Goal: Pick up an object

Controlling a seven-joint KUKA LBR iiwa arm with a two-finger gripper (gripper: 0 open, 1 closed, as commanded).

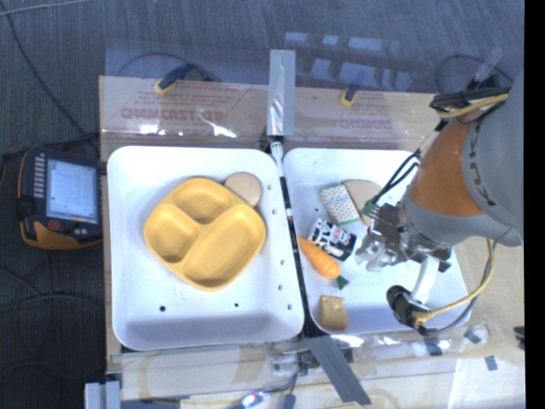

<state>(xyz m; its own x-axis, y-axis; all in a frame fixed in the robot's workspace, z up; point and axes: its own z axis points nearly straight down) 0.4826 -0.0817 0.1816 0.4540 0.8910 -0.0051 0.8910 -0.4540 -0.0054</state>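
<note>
Clutter is packed into the right bin (460, 301), probably so anything can be grabbed blind. The end effector (379, 250) is hung low there; whether it's clenched or released can't be told. Just to its left lie a black-and-white packet (334, 238) and a toy carrot (321, 260), nothing seen grasped.

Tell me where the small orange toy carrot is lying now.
The small orange toy carrot lies in the right white bin, near its left wall, just below the black-and-white patterned card and above the tan block.
</note>
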